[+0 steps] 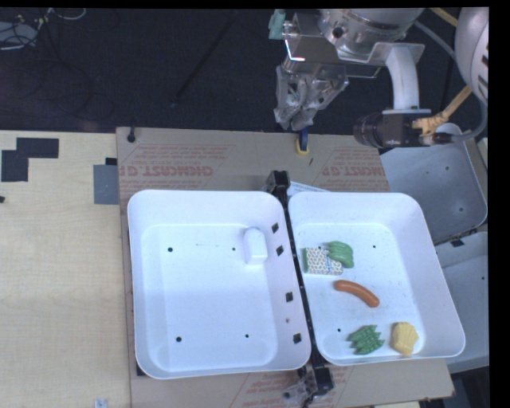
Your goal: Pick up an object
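- 2 white bins sit side by side: left bin, right bin.
- Left bin holds 1 white block.
- Right bin holds 5 items: patterned block touching green leaf, sausage, green sprig, corn.
- 1 gripper hangs above the bins' far edge, well apart from everything.

A pale wooden bench top carries a brown cardboard sheet printed with red lettering, lying beneath two white bins. Dark grey and black patches mark the wood at left. Behind the bench the floor lies in darkness, crossed by loose cables.
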{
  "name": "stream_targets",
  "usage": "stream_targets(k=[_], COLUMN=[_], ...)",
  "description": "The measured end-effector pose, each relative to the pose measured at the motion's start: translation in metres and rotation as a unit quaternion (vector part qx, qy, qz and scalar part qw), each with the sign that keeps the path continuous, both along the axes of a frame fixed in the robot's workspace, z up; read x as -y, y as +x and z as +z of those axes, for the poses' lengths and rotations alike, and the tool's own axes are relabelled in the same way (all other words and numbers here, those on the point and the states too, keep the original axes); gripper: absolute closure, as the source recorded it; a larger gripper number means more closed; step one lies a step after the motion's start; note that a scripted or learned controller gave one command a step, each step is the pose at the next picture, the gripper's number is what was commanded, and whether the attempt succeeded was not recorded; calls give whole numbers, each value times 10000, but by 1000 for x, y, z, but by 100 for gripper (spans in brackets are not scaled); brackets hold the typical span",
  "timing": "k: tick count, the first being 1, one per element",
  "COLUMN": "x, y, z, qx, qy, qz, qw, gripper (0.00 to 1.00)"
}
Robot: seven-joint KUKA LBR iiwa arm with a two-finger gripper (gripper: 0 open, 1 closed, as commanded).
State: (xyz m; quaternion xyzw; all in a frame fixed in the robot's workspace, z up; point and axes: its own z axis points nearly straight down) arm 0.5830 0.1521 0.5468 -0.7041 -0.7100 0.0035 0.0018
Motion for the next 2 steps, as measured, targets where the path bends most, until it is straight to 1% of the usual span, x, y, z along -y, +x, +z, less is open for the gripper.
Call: stream_targets(k=[1,2], x=[-58,-57], y=[-48,-46], z=[-10,0], qx=[3,-2], qy=[11,0], qz=[-6,-4], qw=[10000,10000], gripper=[100,100])
